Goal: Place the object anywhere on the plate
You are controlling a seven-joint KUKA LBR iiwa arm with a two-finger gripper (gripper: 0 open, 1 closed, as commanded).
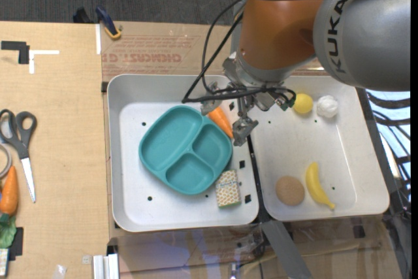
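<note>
A teal divided plate (186, 150) lies tilted in the left bin (124, 160). An orange carrot-shaped object (220, 119) sits at the plate's upper right rim, partly over its edge. My gripper (241, 129) hangs just right of this carrot, over the wall between the two bins, and looks to be touching or nearly touching it. The arm's orange band and wrist cover the area above it. I cannot make out whether the carrot is gripped.
A small patterned box (227, 189) lies by the plate's lower right edge. The right bin (346, 160) holds a yellow ball (302, 104), a white ball (326, 106), a banana (318, 186) and a brown disc (290, 190). Scissors (19, 140) lie on the bench at left.
</note>
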